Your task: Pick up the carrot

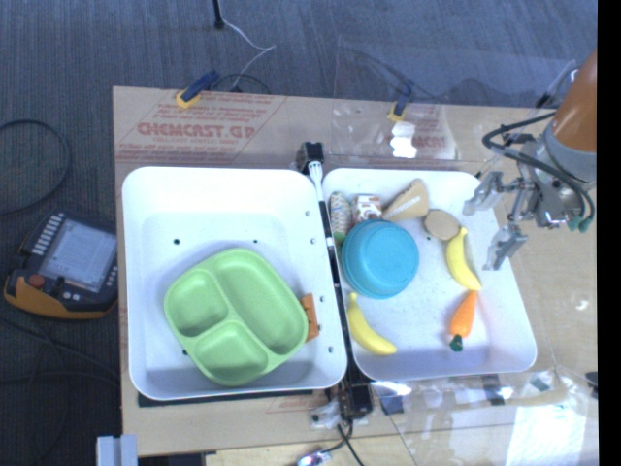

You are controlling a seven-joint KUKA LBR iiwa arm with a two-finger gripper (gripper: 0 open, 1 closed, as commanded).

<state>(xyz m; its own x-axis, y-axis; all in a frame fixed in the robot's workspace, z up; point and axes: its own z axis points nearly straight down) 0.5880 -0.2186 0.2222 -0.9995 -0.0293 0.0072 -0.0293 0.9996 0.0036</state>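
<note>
Nearest my viewpoint, clear plastic sheeting (466, 425) lies crumpled along the front edge of the surface (194, 129), below and left of the pincer.

Pincer (493, 223) hangs at the right rim of the right bin (519, 348). I read its two fingers (504, 248) as spread wide, nothing between them. Grey arm (568, 144) with its orange band runs off to the upper right.

Carrot (463, 318): lies in the right bin, below the pincer and slightly left of it, apart from it. Orange body tilted, green tip pointing down toward the front wall.

One banana (462, 260) lies just left of the pincer, between it and the blue bowl (379, 258); the carrot's upper end is near this banana's lower tip. Second banana (369, 328) lies lower and further left, under the bowl.

Tan pieces (408, 200) and a round tan item (441, 224) sit left of the pincer near the back wall; I can't identify them.

Left bin (175, 197), well left of the pincer, carries a green divided plate (233, 314). Small orange item (310, 316) at the plate's right edge, too small to name.

Handheld controller (66, 265) sits on the floor, far left.
</note>
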